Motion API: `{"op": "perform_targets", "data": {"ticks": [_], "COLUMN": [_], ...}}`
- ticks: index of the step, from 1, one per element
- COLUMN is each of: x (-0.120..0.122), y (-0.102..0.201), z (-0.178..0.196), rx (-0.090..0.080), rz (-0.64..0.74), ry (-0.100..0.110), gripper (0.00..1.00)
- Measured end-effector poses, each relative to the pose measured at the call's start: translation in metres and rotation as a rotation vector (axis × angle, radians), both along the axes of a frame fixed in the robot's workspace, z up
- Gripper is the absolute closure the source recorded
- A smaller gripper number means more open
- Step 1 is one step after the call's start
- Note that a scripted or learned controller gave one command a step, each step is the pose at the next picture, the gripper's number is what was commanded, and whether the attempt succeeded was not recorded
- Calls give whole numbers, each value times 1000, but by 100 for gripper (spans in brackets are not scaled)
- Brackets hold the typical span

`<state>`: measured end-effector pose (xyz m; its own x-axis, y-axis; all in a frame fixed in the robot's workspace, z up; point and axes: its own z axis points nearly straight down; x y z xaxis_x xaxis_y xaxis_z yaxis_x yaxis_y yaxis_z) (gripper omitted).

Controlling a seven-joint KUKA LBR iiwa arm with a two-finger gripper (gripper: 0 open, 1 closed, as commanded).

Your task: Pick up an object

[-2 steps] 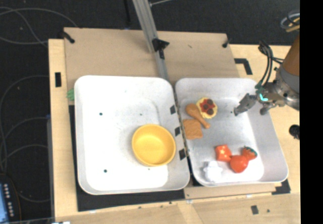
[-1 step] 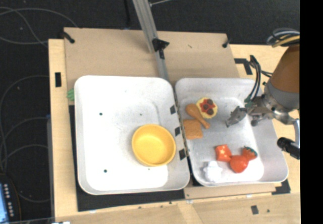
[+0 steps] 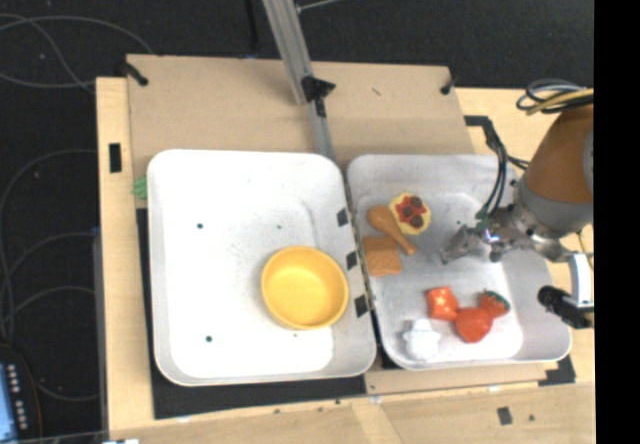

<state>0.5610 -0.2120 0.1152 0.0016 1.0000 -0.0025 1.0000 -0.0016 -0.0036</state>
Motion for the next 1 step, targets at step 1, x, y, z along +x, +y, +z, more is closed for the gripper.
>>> {"op": "perform_targets", "data": {"ticks": [1], "x": [0], "y": [-2], "z": [-15], "rx": [-1], "rz": [-1], "ry": [-2], "gripper": [0]}}
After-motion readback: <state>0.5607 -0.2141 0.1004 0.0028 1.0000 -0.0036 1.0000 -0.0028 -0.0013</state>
